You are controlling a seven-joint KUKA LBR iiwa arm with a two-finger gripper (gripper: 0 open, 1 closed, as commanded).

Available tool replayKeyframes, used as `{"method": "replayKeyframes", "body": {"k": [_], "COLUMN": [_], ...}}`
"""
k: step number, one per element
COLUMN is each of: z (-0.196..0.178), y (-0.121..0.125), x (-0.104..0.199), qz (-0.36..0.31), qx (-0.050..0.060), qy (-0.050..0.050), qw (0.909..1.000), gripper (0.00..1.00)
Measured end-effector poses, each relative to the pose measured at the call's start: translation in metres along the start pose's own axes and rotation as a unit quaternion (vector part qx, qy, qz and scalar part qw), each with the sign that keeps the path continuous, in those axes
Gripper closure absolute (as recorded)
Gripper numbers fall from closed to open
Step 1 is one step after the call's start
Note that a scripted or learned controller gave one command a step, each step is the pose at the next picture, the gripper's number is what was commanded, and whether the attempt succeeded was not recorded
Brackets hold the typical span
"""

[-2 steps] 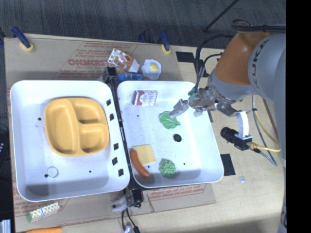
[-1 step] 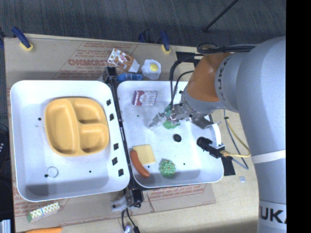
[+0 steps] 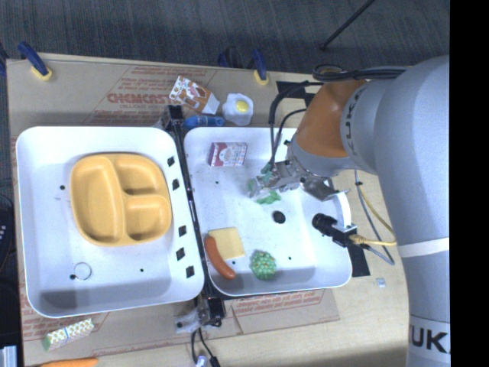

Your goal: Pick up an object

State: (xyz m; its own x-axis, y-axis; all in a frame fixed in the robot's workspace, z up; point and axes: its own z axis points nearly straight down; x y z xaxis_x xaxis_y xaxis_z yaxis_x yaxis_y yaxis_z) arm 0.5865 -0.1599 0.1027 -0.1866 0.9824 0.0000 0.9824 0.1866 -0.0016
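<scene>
My gripper (image 3: 265,182) hangs low over the middle of the right bin (image 3: 330,270), reaching in from the right. A small green item (image 3: 268,198) lies right under its tip, touching or nearly touching it. Whether it is gripped is hidden by the wrist. Other items in this bin: a red and white carton (image 3: 228,154) at the back left, a small black disc (image 3: 279,218), a yellow cheese slice (image 3: 227,242), an orange sausage (image 3: 219,258) by the left wall, and a green bunch of grapes (image 3: 263,264) at the front.
The left bin (image 3: 38,205) holds a yellow divided plate (image 3: 122,197). Behind the bins lie a snack packet (image 3: 187,93), a yellow and white egg-like toy (image 3: 239,108) and a blue item (image 3: 203,121). Cables and a black plug (image 3: 330,226) hang at the right bin's right side.
</scene>
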Motion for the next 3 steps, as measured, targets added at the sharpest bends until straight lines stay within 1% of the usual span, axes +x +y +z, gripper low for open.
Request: {"method": "replayKeyframes", "body": {"k": [1, 2, 3], "z": [-0.061, -0.060, 0.010], "y": [-0.014, -0.014, -0.003], "x": [0.000, 0.000, -0.002], "qz": [0.076, 0.076, -0.058], "qx": [0.000, 0.000, 0.000], "qy": [0.000, 0.000, 0.000], "qw": [0.9971, 0.9971, 0.9983], "gripper": [1.00, 0.00, 0.00]}}
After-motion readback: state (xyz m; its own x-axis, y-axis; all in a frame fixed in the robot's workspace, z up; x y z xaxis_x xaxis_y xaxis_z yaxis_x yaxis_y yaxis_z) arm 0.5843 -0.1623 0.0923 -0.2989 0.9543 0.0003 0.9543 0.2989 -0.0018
